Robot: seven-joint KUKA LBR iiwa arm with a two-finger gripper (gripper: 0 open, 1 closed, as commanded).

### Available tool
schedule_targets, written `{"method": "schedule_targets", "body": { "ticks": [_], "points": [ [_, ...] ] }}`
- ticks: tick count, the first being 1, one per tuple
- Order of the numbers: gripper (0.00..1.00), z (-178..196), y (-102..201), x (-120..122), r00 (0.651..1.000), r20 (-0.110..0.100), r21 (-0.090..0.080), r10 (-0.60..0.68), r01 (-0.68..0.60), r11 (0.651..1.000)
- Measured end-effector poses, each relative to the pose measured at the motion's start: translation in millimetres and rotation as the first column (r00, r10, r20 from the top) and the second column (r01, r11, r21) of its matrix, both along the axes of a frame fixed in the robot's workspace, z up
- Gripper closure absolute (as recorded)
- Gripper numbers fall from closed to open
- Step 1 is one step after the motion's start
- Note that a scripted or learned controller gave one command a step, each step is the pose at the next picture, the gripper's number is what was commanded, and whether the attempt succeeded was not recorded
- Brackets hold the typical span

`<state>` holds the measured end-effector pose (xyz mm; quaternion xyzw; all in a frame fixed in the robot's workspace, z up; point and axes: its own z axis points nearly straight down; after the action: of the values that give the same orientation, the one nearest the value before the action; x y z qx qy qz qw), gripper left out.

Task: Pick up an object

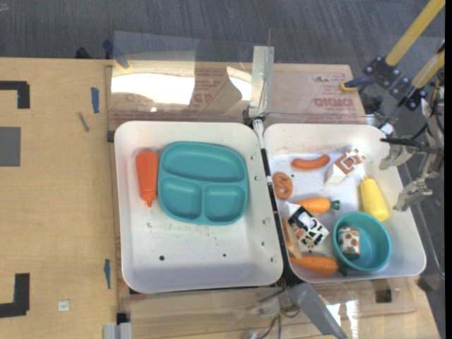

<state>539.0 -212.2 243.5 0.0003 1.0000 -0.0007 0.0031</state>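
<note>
You have a crowd of candidate objects in the right bin [413,240]: a teal bowl [369,246] near its front right corner with a small red-and-white item [349,241] lying inside it, a yellow mustard bottle [373,198] just behind the bowl, and a toy carrot [316,263] along the front wall to the bowl's left. Toward the middle you see a black-and-white patterned block [306,229], a second carrot [315,205] just behind it, and a pretzel [282,184] close to the left wall. At the back lie a hot dog sausage [311,162] and a small orange-and-white carton [347,162]. In the left bin [191,260] a teal divided plate [202,182] sits with an orange bottle [147,176] just beside its left edge. You cannot tell the gripper's state: metal parts stand at the right margin, too cluttered to read.
</note>
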Motion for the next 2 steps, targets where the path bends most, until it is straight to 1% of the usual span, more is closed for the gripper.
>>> {"method": "schedule_targets", "body": {
  "ticks": [1, 2],
  "points": [
    [0.0, -144, -3, -4, 1.0, 0.007, -0.003, 0.025, -0.025, 1.0],
    [1.0, -134, -1, -2, 1.0, 0.009, -0.003, 0.028, -0.028, 1.0]
  ]
}}
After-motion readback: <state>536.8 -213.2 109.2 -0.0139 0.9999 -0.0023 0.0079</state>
